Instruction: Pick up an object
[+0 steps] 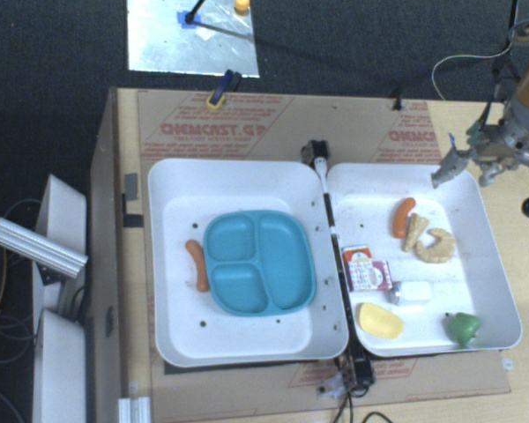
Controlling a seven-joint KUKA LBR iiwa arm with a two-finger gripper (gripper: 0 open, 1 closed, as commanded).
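Camera view shows the tool (pixel 465 163) open and empty above the right bin's (pixel 498 263) far rim, with the carrot (pixel 403 217) and croissant (pixel 435 245) crowded below (touching pastries), so a descent may strike the rim or nudge neighbours.

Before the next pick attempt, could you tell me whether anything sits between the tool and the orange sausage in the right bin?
Nothing visible does. The tool hangs over the right bin's far right corner, and only bare bin floor separates it from the orange sausage.

Gripper (pixel 465 167) hangs open (fingers spread), wrist tilted.
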